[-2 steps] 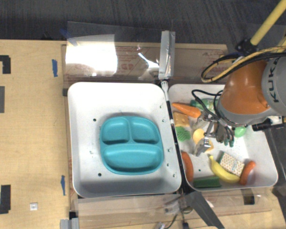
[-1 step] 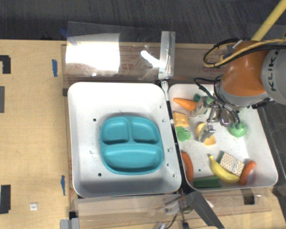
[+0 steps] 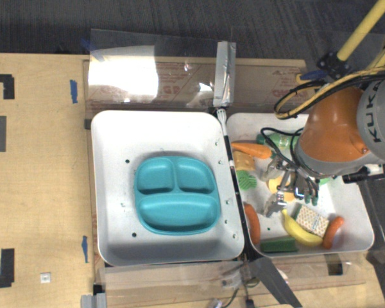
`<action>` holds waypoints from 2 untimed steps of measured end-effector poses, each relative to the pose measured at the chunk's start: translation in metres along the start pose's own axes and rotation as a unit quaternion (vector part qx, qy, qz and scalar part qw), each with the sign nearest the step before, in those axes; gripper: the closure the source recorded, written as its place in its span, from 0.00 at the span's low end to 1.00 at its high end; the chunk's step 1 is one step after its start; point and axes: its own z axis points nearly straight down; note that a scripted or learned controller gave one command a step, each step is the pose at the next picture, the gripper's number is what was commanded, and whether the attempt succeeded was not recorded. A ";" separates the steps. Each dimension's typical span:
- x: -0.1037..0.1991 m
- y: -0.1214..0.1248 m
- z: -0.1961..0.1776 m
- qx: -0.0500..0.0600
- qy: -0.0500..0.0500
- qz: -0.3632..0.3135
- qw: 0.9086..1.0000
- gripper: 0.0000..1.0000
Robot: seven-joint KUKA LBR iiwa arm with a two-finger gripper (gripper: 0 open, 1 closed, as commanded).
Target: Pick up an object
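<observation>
Claw (image 3: 283,194) over cluttered right bin (image 3: 356,236), grip state unclear; banana (image 3: 299,230) just below.

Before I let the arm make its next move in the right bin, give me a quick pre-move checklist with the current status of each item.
1. End effector positioned over the right bin: ok.
2. Pickable items near it, banana and carrot: ok.
3. An object secured between the fingers: cannot tell, the metal parts blur into the clutter.
4. Crowding around the target: not ok, the banana touches a patterned block and other items lie close by.
5. Left bin ready as a drop spot: ok, it holds a teal divided tray with bare compartments.
6. Cables clear of the bins: cannot tell.
</observation>
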 end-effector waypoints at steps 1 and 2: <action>0.016 -0.048 0.000 0.001 -0.001 -0.058 0.998 0.00; 0.043 -0.085 0.000 0.001 -0.001 -0.087 0.996 0.00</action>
